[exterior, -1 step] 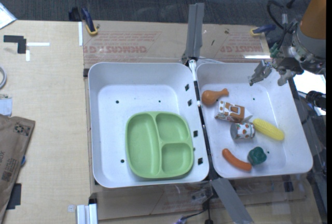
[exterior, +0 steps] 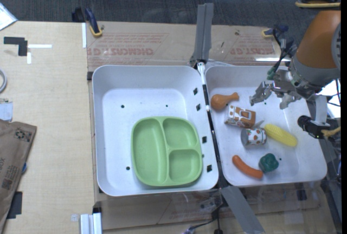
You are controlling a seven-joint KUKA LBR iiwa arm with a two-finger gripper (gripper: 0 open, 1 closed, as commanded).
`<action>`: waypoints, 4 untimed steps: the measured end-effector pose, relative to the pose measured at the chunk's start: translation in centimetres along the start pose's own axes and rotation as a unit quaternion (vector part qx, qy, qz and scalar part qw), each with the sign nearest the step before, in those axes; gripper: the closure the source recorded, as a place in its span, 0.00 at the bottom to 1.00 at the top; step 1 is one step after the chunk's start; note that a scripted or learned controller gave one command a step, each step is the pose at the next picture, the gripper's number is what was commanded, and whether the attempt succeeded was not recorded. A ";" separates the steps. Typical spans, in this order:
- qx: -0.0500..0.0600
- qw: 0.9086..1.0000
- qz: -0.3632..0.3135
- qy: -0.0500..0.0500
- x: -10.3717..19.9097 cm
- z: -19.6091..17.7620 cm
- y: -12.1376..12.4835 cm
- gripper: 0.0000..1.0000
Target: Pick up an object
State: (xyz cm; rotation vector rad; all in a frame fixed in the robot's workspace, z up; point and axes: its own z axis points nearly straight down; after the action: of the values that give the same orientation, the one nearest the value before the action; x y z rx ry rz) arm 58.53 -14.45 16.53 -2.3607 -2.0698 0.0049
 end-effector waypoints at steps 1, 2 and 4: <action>-0.013 1.000 -0.005 -0.001 2.7 5.4 -3.1 0.00; -0.015 0.999 -0.046 -0.001 4.3 5.8 -0.7 0.00; -0.016 0.986 -0.166 -0.004 5.5 5.8 6.4 0.00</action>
State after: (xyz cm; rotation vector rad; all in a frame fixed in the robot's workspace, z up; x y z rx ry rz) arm 65.62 -9.80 10.74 -2.0035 -2.4555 -0.0187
